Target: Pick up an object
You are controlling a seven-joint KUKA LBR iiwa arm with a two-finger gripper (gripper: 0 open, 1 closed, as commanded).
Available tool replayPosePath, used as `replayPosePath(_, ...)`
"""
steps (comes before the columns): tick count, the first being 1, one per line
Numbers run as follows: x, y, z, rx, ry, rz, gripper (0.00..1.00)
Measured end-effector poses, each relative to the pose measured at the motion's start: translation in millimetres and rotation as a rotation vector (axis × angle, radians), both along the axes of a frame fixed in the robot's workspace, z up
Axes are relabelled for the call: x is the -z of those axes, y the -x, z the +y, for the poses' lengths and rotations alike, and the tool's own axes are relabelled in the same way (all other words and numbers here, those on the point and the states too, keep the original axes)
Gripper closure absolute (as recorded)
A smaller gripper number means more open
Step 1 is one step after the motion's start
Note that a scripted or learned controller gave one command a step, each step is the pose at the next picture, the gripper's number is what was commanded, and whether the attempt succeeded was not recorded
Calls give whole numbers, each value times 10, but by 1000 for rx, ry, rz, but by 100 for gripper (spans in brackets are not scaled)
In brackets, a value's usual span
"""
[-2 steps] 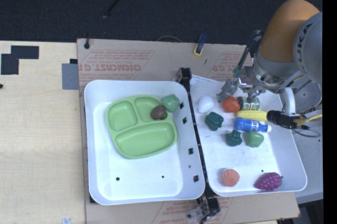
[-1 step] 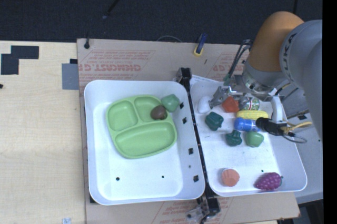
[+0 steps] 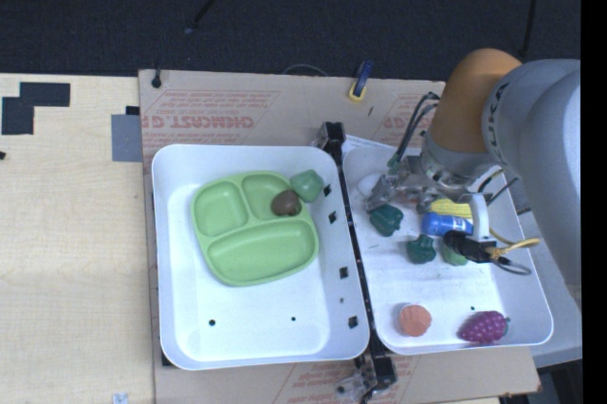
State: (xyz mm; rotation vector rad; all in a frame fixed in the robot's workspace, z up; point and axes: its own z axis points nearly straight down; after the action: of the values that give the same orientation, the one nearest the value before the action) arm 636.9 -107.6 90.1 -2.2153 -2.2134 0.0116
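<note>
Looking first at the gripper (image 3: 384, 195): down low over the right bin (image 3: 450, 293), toward that bin's far side and close to the divide between the two bins. Clenched or released — impossible to judge at this slant, so no claim of anything grasped.

Lying just beside the gripper, on its camera-near side: a dark green piece (image 3: 386, 221), the closest thing to it. Touching or barely apart, not to be told.

Counting on from the gripper within the same bin: a second dark green piece (image 3: 421, 249), a little further toward the camera and toward the arm's side — two dark green pieces in all. One blue-and-yellow item (image 3: 446, 220) near the gripper on the arm's side, partly tucked under the wrist. One pink round thing (image 3: 414, 320) and one purple bunch of grapes (image 3: 484, 327), both well apart from the gripper, down by the bin's near wall, with a gap between them.

Across the divide, on the side away from the arm: the left bin (image 3: 247, 317), holding one green divided plate (image 3: 256, 250). One brown lump (image 3: 285, 203) sitting in the plate compartment nearest the gripper. One pale green block (image 3: 307, 185) at the plate's rim just beside the lump, between lump and gripper. Two white bins in total, side by side on the desk (image 3: 66, 250).
</note>
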Motion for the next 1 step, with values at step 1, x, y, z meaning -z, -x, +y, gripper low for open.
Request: replayPosePath(1, -123, 5, -15, 3, -1, 4, 100)
